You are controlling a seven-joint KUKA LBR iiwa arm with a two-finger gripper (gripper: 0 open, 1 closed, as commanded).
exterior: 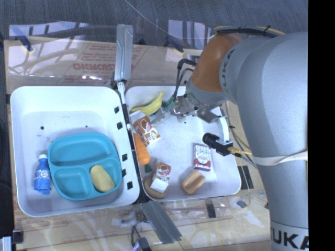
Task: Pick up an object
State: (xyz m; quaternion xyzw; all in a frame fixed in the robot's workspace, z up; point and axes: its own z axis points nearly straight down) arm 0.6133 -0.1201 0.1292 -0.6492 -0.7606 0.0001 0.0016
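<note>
My gripper (174, 107) hangs low over the back of the right bin (230, 179), just right of a yellow banana (149, 105) that lies against the bin's back left corner. The grey arm with its orange band (214, 61) covers the bin's right side. Below the banana lie a brown and white snack carton (146, 130) and an orange carrot (141, 149) along the left wall. A red and white box (202, 157), a brown bread roll (193, 182) and a small carton (161, 174) sit toward the front.
The left bin (26, 114) holds a blue divided tray (78, 156) with a yellow lump (102, 178) in its front right compartment, and a small blue bottle (42, 174) beside the tray. A black cable plug (212, 140) hangs over the right bin.
</note>
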